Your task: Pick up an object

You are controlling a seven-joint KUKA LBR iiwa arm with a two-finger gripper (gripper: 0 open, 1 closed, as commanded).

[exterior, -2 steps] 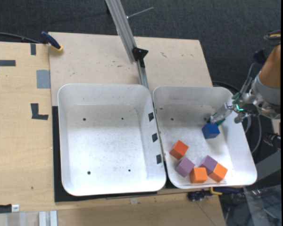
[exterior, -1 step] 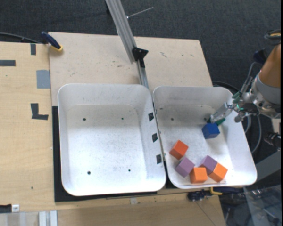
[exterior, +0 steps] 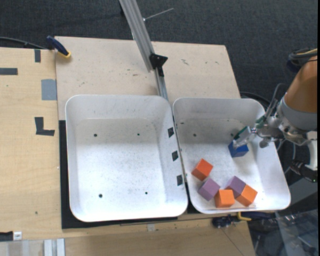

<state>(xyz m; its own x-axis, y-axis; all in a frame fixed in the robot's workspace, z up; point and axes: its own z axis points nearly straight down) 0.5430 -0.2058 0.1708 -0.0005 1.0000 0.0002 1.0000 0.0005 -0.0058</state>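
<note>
Blue block (exterior: 238, 149) sits gripped between the hand's (exterior: 240, 141) fingers over the right bin (exterior: 213, 111).

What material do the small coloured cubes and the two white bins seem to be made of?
The cubes, such as the orange cube and the blue cube, look like matte foam or painted wood: flat colour, no shine. The right bin and the left bin look like smooth moulded plastic with rounded rims.
</note>
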